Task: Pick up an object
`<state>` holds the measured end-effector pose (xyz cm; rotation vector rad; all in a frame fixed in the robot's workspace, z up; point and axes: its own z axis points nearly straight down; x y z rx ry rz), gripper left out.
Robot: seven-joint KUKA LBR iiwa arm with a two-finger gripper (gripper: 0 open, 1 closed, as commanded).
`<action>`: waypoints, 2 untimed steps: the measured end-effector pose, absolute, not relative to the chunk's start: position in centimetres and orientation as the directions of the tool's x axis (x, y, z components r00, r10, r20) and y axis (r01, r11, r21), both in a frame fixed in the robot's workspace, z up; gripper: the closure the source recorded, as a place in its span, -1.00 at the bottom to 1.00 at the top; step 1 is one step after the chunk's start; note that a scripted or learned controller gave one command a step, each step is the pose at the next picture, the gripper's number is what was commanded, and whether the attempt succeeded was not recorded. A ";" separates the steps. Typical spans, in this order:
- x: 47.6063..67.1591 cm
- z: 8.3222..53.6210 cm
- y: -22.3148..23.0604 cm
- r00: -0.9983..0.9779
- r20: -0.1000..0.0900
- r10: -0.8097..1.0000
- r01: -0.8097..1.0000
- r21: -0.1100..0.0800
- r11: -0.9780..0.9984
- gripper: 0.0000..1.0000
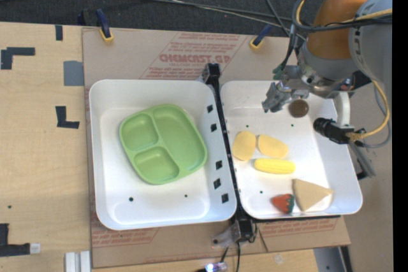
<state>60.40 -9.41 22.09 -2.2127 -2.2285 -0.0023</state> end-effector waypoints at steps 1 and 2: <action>60.7 21.1 -4.0 -0.006 0.001 1.000 1.000 -0.002 0.006 1.00; 61.2 22.5 1.2 -0.006 0.001 1.000 1.000 0.000 0.006 1.00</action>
